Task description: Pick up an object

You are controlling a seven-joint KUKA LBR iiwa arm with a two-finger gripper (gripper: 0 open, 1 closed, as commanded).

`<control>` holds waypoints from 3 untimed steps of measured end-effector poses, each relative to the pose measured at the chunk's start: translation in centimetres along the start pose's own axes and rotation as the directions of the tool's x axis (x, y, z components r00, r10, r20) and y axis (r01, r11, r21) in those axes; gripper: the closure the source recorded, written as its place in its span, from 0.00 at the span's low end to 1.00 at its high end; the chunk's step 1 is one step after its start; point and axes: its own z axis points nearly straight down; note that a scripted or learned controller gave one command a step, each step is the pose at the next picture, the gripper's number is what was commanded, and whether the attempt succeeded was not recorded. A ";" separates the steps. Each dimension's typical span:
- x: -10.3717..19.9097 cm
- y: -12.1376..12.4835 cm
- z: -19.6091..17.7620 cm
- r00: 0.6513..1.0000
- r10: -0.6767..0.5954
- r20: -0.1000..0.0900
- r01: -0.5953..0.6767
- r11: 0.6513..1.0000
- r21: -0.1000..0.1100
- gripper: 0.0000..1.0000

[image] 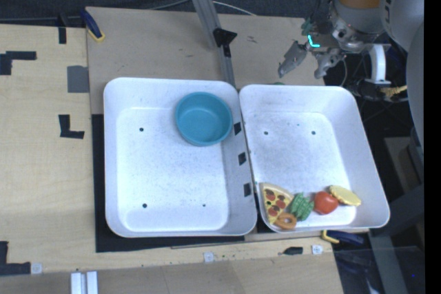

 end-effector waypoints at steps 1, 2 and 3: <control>0.0 0.0 0.0 1.000 0.000 0.000 0.000 1.000 0.000 0.00; 0.0 -0.8 4.6 1.000 0.000 0.000 0.000 1.000 0.004 0.00; -0.2 -0.1 9.3 1.000 0.000 0.000 0.000 1.000 0.005 0.00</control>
